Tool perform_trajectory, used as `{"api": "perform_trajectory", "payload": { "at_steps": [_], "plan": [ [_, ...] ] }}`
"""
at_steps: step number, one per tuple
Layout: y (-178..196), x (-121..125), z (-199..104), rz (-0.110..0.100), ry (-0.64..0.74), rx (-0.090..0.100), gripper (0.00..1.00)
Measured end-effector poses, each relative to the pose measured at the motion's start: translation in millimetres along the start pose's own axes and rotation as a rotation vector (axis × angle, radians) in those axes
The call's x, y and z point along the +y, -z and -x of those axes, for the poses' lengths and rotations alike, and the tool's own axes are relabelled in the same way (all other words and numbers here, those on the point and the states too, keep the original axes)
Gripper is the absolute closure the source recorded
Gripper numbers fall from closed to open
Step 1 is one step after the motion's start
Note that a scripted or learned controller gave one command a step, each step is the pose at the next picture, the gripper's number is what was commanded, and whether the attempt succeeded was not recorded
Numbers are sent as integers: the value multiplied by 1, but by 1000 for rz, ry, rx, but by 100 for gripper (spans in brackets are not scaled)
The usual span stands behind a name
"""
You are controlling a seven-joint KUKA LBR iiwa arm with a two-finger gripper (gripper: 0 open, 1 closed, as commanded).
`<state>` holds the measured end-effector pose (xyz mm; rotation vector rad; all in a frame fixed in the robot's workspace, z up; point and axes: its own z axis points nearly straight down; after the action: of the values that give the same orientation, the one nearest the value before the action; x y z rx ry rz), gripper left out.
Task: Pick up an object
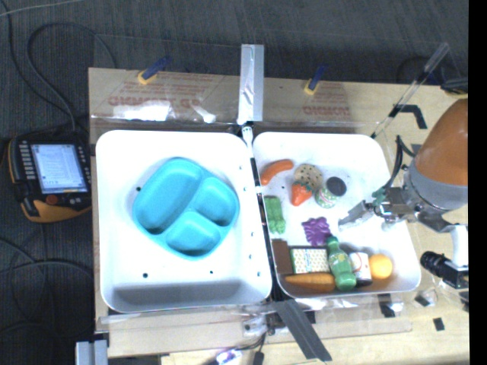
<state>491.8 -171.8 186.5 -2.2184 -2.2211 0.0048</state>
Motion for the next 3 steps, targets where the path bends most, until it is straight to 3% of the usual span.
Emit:
{"api": "perform_trajectory", "payload": {
  "at_steps": [1, 2, 3],
  "plan": [
    [-95, -5, -49, 12, 52, -3, 0],
    [-85, -4, -51, 14, 53, 0, 100],
    [61, 37, -117, 3, 132, -2, 100]
  ]
}}
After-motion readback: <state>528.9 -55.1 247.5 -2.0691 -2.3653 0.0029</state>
